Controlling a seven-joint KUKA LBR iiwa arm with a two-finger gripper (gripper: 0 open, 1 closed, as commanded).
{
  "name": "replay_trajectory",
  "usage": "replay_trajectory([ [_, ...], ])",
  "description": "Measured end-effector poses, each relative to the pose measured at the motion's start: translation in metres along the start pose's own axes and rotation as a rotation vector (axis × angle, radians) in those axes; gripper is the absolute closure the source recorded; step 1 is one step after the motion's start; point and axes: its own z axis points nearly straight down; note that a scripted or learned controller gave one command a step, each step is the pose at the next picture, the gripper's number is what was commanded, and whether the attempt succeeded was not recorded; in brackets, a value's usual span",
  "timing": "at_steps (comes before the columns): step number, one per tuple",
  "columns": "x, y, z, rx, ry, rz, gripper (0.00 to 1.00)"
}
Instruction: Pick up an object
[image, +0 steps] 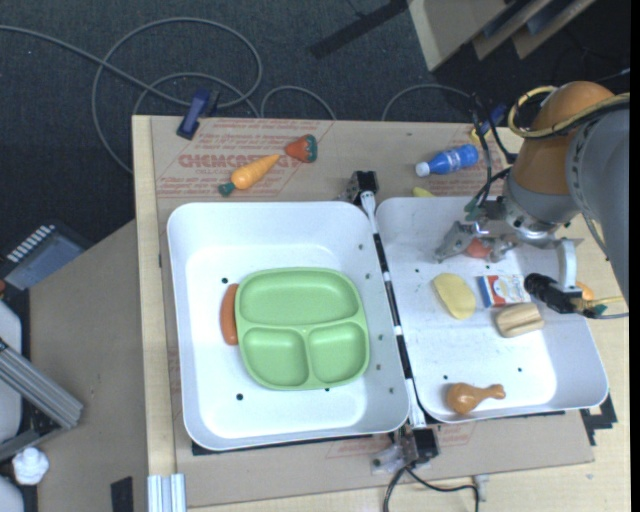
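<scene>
Gripper (478, 238) low over the far part of the right bin (590, 365), grip impossible to judge from above, with yellow block (455, 296), small card (498, 290), bread-like piece (518, 319) and toy drumstick (473, 397) nearer; green divided plate (300, 327) in left bin (200, 250).
</scene>
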Motion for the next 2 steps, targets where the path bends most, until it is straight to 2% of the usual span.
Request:
replay_trajectory([
  [1, 0.035, -0.049, 0.000, -0.006, -0.001, -0.001, 0.00],
  [2, 0.034, -0.049, -0.010, -0.009, -0.002, 0.000, 1.00],
])
